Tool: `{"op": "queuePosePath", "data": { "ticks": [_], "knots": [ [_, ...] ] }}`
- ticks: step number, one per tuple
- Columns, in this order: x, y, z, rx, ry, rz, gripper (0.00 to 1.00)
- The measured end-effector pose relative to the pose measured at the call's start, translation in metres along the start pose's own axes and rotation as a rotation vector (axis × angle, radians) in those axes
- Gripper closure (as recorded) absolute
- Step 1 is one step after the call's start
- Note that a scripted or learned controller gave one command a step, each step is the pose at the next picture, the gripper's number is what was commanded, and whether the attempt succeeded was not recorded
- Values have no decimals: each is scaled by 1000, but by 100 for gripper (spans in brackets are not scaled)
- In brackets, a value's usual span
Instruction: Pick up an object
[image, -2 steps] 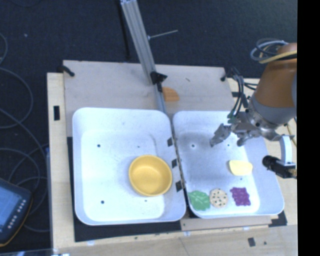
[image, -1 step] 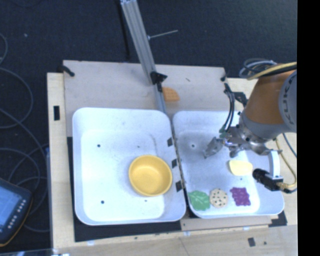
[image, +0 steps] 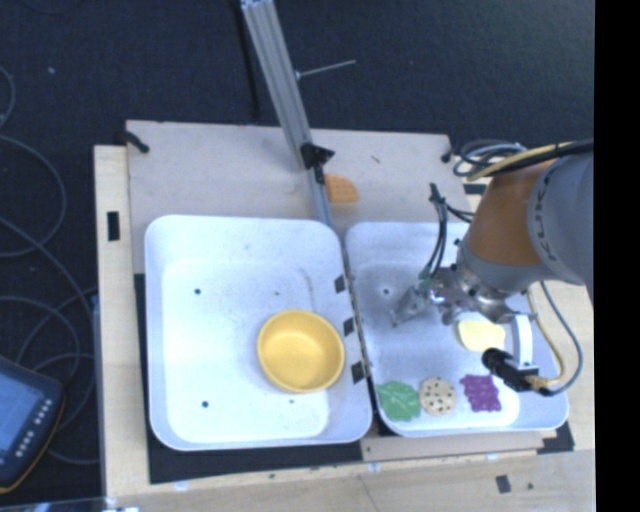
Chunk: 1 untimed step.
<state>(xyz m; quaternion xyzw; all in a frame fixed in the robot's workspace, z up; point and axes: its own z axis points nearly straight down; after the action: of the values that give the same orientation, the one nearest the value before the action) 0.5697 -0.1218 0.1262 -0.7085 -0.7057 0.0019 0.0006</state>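
Four items lie in the right bin (image: 400, 250); pincer (image: 408, 308) state cannot be told. It hangs over bare floor, so closing risks missing the cookie (image: 437, 396).

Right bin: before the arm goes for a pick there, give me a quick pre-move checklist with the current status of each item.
1. Targets present in the right bin: ok. A green piece, a cookie and a purple piece lie in a row along its near edge.
2. Targets separated: ok for the purple piece; the green piece and cookie sit close, contact cannot tell.
3. Yellow piece reachable: not ok, the wrist partly covers it.
4. Gripper position: ok, over the right bin, apart from that row.
5. Gripper holding anything: cannot tell.
6. Yellow bowl out of the way: ok, it sits in the left bin.
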Motion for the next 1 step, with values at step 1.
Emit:
{"op": "queuePosePath", "data": {
  "ticks": [1],
  "knots": [
    [0, 2, -14, -8, 2, 4, 100]
  ]
}}
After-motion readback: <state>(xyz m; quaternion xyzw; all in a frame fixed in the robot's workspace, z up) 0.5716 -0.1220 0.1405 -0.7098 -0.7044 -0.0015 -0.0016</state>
